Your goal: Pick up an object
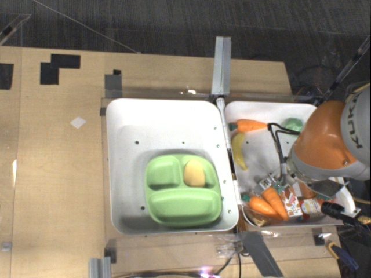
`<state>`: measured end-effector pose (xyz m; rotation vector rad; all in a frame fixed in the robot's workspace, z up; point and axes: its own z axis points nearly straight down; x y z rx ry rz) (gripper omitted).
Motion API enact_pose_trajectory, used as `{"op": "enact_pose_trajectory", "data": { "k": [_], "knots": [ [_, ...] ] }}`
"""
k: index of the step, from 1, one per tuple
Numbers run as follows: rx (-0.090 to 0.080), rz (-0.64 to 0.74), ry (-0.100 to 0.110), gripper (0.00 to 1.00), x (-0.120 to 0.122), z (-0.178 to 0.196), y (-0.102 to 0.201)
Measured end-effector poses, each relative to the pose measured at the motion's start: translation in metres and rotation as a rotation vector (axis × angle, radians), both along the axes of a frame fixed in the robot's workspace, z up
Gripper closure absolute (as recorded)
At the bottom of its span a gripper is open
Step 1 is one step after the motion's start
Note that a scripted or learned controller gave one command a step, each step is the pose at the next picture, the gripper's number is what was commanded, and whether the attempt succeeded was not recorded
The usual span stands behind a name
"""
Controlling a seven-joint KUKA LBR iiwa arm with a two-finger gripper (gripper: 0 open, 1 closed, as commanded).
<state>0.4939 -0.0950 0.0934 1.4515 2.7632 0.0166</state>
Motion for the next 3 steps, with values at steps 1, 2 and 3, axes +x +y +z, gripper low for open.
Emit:
{"op": "enact_pose_trajectory", "data": {
  "k": [1, 2, 3],
  "knots": [
    [0.005, 0.001, -0.003, 1.00, 0.002, 0.012, 0.002],
    [0.000, -0.028, 0.015, 1.00, 0.044, 0.147, 0.046],
    [-0.003, 0.147, 0.016, 1.00, 0.100, 0.120, 0.050]
  ]
}}
